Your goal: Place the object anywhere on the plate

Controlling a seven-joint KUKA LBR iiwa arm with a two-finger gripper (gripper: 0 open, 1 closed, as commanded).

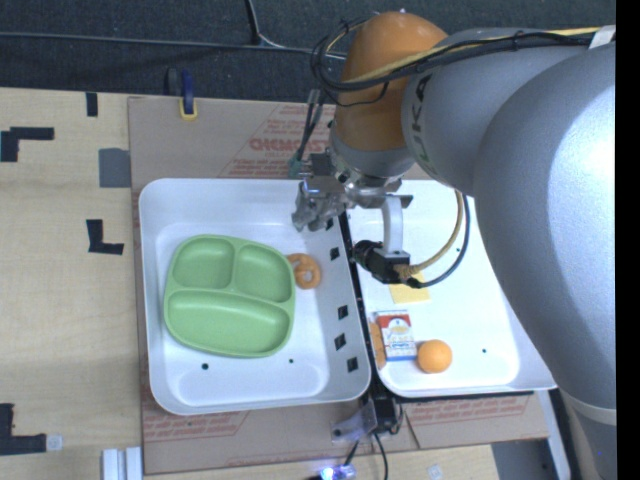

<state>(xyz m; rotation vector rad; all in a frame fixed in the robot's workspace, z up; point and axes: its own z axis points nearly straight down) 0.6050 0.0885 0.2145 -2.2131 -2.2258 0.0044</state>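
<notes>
A green divided plate (230, 294) lies in the left bin (175, 388). A small orange-brown ring-shaped object (305, 271) rests on the bin floor, touching the plate's right rim. My gripper (318, 212) hangs above the left bin's right side, just above and slightly right of that object. Nothing shows between its fingers. The orange-banded wrist (385, 63) rises behind it.
The right bin (500, 368) holds a small red and white box (395, 334), an orange ball (434, 356) and a yellow flat piece (408, 292). The grey arm (540, 168) covers the right side of the view. Cardboard lies under both bins.
</notes>
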